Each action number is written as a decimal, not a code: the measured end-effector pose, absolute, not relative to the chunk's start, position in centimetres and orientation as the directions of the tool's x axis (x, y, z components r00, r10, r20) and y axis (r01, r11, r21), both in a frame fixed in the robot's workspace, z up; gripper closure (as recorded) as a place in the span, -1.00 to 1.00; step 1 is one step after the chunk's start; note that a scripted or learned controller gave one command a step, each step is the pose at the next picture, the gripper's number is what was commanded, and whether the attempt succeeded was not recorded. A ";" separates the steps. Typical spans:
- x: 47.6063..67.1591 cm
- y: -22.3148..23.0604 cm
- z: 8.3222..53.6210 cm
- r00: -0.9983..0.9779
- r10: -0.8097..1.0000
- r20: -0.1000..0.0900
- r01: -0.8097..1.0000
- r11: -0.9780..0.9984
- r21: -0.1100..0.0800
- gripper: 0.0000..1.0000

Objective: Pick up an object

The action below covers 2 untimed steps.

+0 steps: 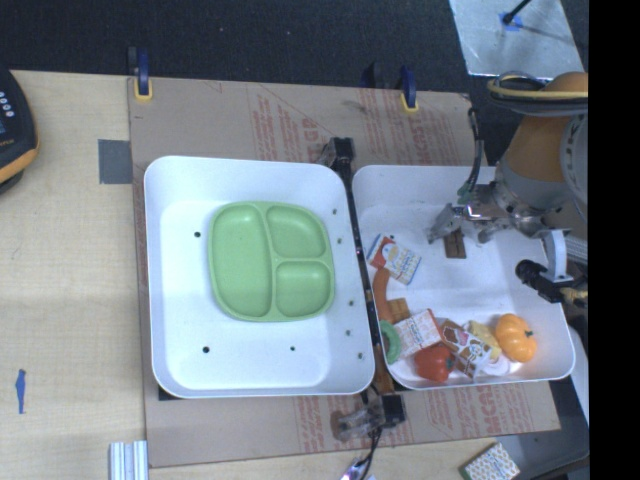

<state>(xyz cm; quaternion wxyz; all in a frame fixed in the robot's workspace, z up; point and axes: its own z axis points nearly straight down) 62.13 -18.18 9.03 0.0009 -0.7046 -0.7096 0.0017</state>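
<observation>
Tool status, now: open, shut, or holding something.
Tool: open, nothing between its fingers, poised over a bare part of the right bin, apart from the pile of items at the bin's near edge.

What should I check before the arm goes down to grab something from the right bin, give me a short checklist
1. Gripper above the right bin: ok.
2. Nothing between its fingers: ok, they look empty.
3. Gripper directly over an object: not ok, bare floor below; small carton sits left.
4. Objects separated: not ok, orange fruit, red fruit and packets crowd the near edge.
5. Green plate out of the way in left bin: ok.
</observation>
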 end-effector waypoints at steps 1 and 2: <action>62.2 -18.3 10.3 -0.008 1.000 -0.003 1.000 0.008 -0.002 1.00; 57.3 -20.4 11.8 -0.001 1.000 -0.001 1.000 0.001 -0.007 1.00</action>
